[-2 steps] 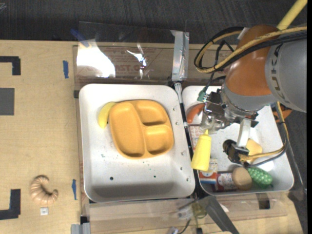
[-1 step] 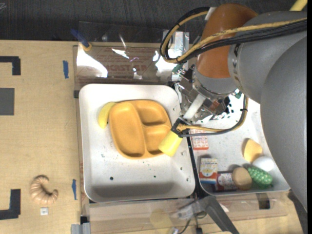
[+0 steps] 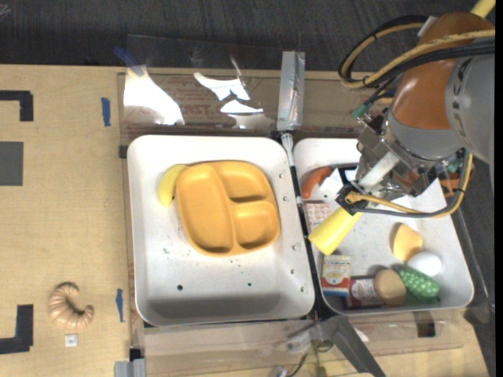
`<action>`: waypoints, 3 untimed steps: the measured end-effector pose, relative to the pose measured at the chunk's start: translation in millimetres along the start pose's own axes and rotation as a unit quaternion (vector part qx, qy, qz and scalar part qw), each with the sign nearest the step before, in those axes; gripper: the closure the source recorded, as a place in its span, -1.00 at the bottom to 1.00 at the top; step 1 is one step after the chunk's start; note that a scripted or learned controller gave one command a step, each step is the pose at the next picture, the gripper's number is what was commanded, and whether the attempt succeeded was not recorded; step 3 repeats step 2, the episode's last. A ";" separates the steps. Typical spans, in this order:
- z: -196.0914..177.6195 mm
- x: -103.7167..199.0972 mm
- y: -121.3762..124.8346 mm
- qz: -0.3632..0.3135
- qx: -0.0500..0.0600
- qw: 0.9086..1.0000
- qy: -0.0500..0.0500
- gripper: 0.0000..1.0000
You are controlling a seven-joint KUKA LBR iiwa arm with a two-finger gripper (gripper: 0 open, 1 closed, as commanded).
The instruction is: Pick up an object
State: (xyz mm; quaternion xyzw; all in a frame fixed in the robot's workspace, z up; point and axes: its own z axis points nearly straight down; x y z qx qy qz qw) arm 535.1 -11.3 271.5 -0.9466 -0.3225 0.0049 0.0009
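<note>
Surface: pale wood surface [image 3: 55,210] carrying two white bins; a croissant [image 3: 71,305] lying at its near left.
Left bin [image 3: 149,273]: holding an orange divided tray [image 3: 228,206].
Right bin [image 3: 460,265]: gripper [image 3: 351,201] hanging over it, fingers closing on a yellow block [image 3: 333,230].
Room: dark floor lying beyond.

The counter [image 3: 55,250] is pale wood with a matt, faintly grained face. The 2 bins [image 3: 149,289] are smooth white plastic with a dull sheen. The divided tray [image 3: 228,206] is orange-yellow plastic, smooth and softly glossy. The yellow block [image 3: 334,230] looks matt. The white egg [image 3: 427,263] is smooth and bright. The green piece [image 3: 419,284] has a bumpy surface. The clear sheet [image 3: 204,93] behind the bins is glossy and reflects light. The upright strip [image 3: 291,93] looks like dull grey metal. The arm [image 3: 432,104] has a glossy orange band.
</note>
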 end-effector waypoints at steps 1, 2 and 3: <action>-36.4 10.5 26.1 0.159 -0.001 0.987 0.002 1.00; -60.4 -70.1 34.0 0.217 0.001 0.976 0.001 1.00; -60.4 -70.1 34.0 0.217 0.001 0.976 0.001 1.00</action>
